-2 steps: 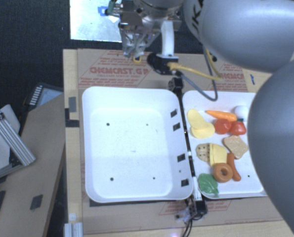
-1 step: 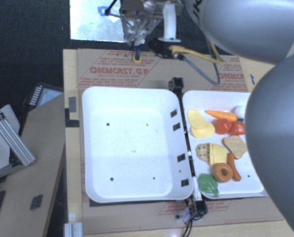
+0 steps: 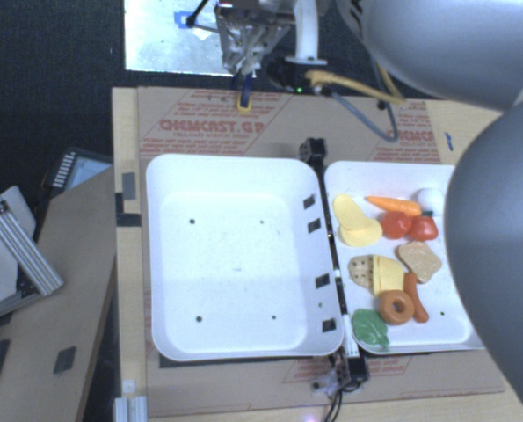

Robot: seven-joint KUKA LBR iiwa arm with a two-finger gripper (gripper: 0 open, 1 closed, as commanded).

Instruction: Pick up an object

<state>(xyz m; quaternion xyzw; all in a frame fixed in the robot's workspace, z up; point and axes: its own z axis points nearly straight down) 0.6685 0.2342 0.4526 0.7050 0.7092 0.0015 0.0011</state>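
One gripper [image 3: 243,76], metal, at the top beyond both bins, above brown cardboard [image 3: 210,123] printed "CHEMCAST GP" in red; whether its grip is closed cannot be told (a small yellow piece [image 3: 243,102] shows at its tip). Left bin [image 3: 235,258]: white, shallow, rounded corners, a few dark dots on its floor. Right bin [image 3: 393,339]: toy foods, smooth and plastic-looking, close together: carrot [image 3: 393,205], tomato [image 3: 395,226], yellow slices [image 3: 356,221], bread slice [image 3: 418,260], cracker [image 3: 361,271], cheese [image 3: 386,274], doughnut [image 3: 395,307], green leaf [image 3: 369,329].
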